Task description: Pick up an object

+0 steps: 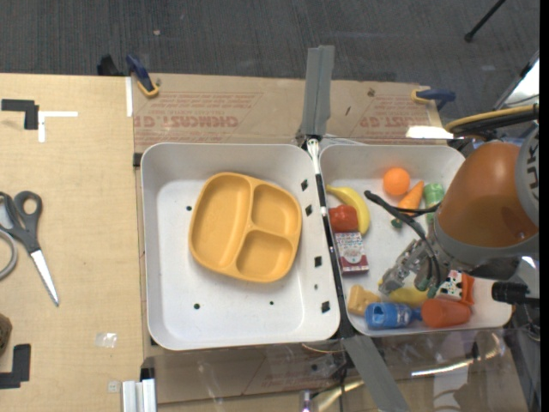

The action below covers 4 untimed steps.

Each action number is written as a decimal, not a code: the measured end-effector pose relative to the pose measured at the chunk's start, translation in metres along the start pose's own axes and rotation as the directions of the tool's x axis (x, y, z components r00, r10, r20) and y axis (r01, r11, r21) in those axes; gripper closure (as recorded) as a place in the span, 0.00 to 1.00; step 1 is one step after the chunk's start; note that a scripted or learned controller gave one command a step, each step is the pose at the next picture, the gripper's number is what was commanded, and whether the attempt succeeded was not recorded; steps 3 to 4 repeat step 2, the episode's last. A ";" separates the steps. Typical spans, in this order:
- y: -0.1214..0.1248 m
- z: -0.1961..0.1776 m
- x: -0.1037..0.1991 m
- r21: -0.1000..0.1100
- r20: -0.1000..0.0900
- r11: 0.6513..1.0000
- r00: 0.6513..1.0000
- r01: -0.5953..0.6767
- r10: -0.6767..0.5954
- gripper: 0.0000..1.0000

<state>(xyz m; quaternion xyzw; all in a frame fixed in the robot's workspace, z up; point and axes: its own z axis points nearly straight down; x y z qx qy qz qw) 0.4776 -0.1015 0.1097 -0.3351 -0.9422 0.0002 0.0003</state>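
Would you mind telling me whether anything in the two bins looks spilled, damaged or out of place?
Nothing stands out. The yellow divided plate lies flat in the left bin, and the toy foods sit in a loose jumble inside the right bin.

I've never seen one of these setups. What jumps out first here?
The yellow divided plate lying alone in the left bin catches the eye first. Next, the arm's orange band looms over the right bin, its gripper low among crowded toy foods: a banana, an orange ball and a blue bottle.
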 end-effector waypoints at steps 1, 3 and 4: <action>0.007 -0.034 0.004 0.000 0.002 0.996 0.996 0.090 -0.090 1.00; 0.008 0.018 0.006 -0.001 0.002 0.950 0.950 0.313 -0.313 1.00; 0.008 0.018 0.006 -0.001 0.002 0.950 0.950 0.313 -0.313 1.00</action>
